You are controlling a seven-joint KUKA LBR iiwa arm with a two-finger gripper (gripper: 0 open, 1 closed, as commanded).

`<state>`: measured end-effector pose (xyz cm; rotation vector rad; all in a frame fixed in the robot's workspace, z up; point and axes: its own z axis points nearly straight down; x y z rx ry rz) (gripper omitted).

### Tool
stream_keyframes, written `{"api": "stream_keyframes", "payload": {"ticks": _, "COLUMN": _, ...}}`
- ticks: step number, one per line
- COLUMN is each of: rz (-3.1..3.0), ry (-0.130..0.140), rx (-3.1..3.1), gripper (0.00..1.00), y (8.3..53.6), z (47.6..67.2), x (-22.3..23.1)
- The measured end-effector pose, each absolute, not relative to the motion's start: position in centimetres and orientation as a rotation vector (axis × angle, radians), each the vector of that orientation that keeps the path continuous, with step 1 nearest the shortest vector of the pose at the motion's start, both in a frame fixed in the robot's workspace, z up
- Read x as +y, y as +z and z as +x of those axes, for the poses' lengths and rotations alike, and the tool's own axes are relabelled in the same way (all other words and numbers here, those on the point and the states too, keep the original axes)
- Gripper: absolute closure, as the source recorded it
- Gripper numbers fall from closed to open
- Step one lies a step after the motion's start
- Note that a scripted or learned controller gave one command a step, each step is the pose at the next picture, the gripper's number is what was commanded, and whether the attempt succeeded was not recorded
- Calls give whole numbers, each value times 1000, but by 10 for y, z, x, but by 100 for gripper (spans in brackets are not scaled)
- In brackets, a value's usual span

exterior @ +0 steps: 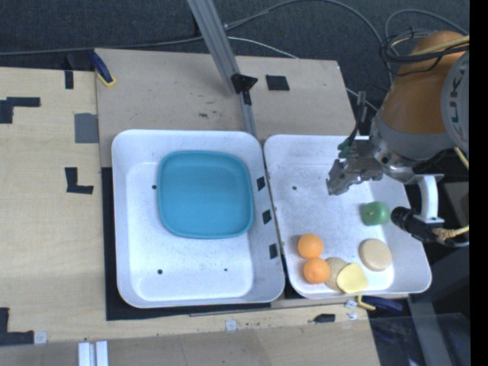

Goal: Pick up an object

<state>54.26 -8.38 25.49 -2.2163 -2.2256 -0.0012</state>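
The right bin [305,166] holds several small items near its front. Two orange balls [309,245] [316,270] lie side by side, with a yellow piece [351,277] and a tan round piece [375,254] to their right. A green object [374,213] lies further back at the right. My gripper [341,182] hangs over the middle of the right bin, left of the green object and behind the orange balls. Nothing shows between its fingers.
The left bin [137,280] carries a blue square plate [204,193]. A grey metal pole [221,44] slants down to the gap between the bins. Cables [412,36] loop at the back right, beside the arm.
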Motion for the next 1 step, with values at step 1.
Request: {"api": "stream_keyframes", "payload": {"ticks": 1, "rz": -2216, "ry": -1, "rx": -2226, "gripper": 100, "y": 258, "z": 541, "x": -34}}
